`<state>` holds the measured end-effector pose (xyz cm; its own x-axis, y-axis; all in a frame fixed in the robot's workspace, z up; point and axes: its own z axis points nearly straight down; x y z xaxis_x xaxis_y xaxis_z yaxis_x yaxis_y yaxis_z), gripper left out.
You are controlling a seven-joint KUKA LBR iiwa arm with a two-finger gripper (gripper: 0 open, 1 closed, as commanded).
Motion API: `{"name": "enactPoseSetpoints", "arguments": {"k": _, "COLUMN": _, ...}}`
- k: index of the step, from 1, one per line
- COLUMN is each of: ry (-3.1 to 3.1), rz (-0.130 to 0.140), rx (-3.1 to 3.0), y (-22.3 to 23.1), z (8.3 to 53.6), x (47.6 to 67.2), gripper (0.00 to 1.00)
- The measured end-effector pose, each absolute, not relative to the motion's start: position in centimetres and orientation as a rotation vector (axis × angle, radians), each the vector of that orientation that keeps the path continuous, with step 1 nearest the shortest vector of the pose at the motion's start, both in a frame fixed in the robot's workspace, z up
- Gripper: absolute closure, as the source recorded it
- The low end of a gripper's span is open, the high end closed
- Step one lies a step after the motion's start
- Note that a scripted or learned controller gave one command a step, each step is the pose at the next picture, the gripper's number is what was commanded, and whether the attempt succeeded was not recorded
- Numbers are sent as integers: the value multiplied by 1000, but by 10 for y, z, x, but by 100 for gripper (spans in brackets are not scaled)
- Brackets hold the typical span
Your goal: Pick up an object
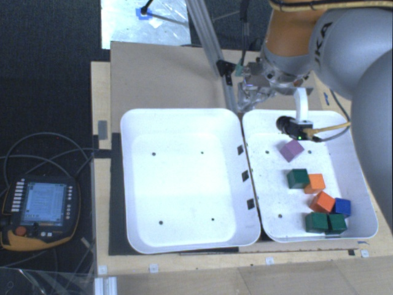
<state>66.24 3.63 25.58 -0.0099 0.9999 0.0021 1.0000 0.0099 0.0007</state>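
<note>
Gripper (250,98) hangs at upper centre of the frame; its opening cannot be judged. Purple block (291,149) remains unpicked; grasp outstanding.

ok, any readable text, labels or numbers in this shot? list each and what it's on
"KU": partial dark lettering on the grey arm casing, cut off by the curve.
Teach pendant screen: content lit but too small and blurred to read.
Blocks and bins: no markings seen.
</note>
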Motion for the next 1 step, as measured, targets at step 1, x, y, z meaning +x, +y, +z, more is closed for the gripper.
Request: {"name": "enactPoseSetpoints", "arguments": {"k": 1, "ry": -2231, "rz": -2, "rx": -2209, "y": 92, "z": 241, "x": 648, "gripper": 100}}
